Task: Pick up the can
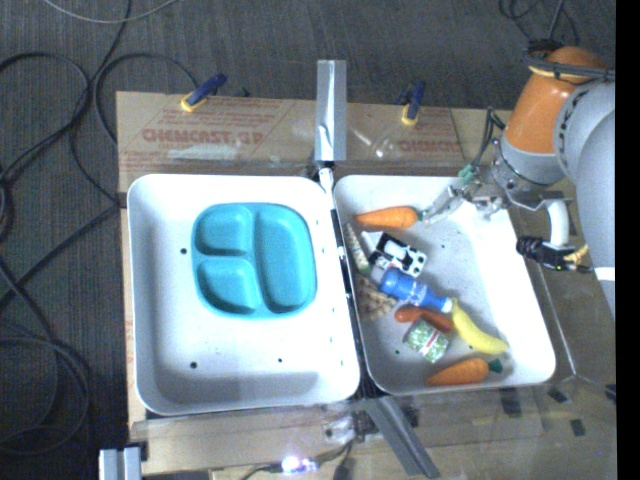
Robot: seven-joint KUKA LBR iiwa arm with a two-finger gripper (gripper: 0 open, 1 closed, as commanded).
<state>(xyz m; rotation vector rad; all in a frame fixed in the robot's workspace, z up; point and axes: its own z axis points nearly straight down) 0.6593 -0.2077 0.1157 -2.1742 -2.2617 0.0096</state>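
Observation:
The can [426,341] is small, with a green, white and red label. It lies on its side near the front of the right bin [505,258], between a red item [422,317] and an orange carrot [458,371]. My gripper [443,204] hangs low over the back of that bin, just right of another carrot [387,217]. It is well behind the can and apart from it. Nothing shows between its tips.
A blue bottle [411,289], a black-and-white box [397,255] and a banana [474,333] crowd the right bin's middle. The left bin [160,368] holds a blue compartment tray [254,258]. A metal divider [329,118] stands behind the bins.

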